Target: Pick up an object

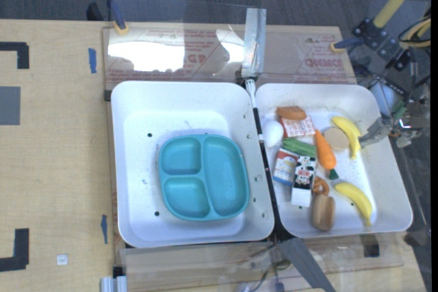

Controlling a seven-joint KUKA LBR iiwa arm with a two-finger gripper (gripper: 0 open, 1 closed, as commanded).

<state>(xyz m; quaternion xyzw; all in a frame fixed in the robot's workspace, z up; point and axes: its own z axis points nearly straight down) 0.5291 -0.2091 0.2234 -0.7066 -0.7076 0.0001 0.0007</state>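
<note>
Carrot (325,150) sits central in the right bin (393,178); jaws (378,132) (state unclear) right of it should descend squarely onto one item.

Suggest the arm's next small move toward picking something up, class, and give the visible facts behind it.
Probably a short move left and down toward the upper banana. The gripper sits at the right bin's right rim, with that banana the nearest item and fairly free on its right side. The carrot and cartons lie farther in and crowded together, so they look harder to grasp.
</note>
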